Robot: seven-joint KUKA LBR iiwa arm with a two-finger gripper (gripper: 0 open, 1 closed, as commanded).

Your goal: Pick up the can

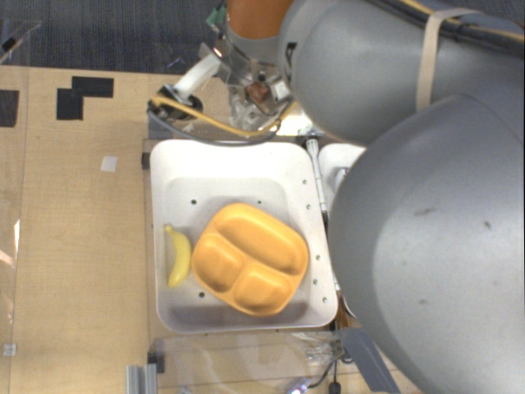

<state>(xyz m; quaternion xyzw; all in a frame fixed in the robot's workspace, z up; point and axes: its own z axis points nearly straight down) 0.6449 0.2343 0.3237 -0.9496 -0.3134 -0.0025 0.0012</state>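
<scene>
My gripper [251,98] hangs high over the far rim of the left bin [164,220], close to the camera, below the orange wrist band [258,6]. A small reddish-brown thing [261,93] shows at the gripper's tip; I cannot tell whether it is the can. The grey arm [410,179] covers most of the right bin, of which a white corner [336,161] shows.
In the left bin a yellow three-compartment tray [248,257] lies upside down in the middle, with a banana [178,257] beside it against the left wall. A yellow cable and hose [184,109] loop off the gripper's left. Wooden bench top [74,220] spreads to the left.
</scene>
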